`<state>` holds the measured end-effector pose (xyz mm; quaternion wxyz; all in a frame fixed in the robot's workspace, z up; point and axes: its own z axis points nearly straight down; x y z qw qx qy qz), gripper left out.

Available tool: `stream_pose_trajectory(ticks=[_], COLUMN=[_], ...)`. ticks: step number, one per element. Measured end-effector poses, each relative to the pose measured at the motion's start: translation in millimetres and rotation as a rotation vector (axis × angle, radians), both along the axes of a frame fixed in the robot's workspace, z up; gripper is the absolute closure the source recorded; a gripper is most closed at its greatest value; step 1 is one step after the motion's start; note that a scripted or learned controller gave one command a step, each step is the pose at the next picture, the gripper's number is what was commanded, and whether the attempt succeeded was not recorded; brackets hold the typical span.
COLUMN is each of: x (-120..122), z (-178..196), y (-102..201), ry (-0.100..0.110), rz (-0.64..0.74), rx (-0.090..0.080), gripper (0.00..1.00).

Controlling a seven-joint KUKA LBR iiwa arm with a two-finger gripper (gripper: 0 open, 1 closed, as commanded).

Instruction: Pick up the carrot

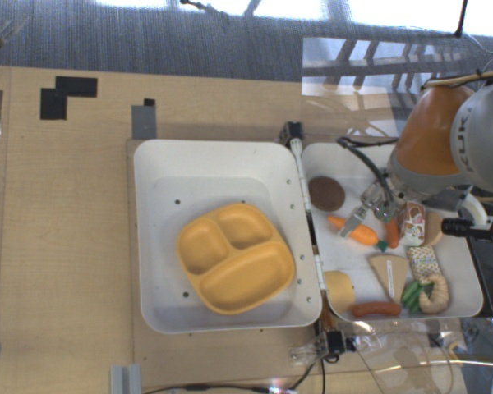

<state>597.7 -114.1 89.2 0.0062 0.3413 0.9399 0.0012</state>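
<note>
Two shallow white bins are sitting side by side on the wooden desk (66, 261). The left bin (156, 302) is holding a yellow divided plate (234, 257) with three compartments, lying slightly turned. The right bin (468, 298) is carrying the toy food. The carrot (362, 235), orange and stubby, is lying near the middle of this bin, just right of a smaller orange piece (336, 222). A brown round patty (326, 193) is resting above it, toward the far side. Nearer the front are lying a pale yellow rounded piece (339, 286), a red sausage (375, 309), a tan wedge (389, 274), something green (412, 294) and a patterned item (427, 277).

The arm (444, 138), grey with its orange band, is reaching in from the right. Its gripper (368, 213) is hanging just above the carrot's upper end, metal fingers (357, 218) pointing down and left; they are appearing slightly parted, with nothing seen between them, though their tips are sitting so near the carrot that contact cannot be judged.
</note>
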Motion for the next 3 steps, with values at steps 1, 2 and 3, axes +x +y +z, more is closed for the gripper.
stream_pose_trajectory(ticks=[1, 2, 3], x=[-20.4, -16.5, 34.0], z=[0.4, 13.7, 99.5], y=[28.6, 30.7, 114.8], ry=[-0.002, -0.013, 0.000], rz=[-0.254, -0.246, -0.446], rx=[0.004, 0.006, 0.010], gripper=[0.00, 1.00, 1.00])
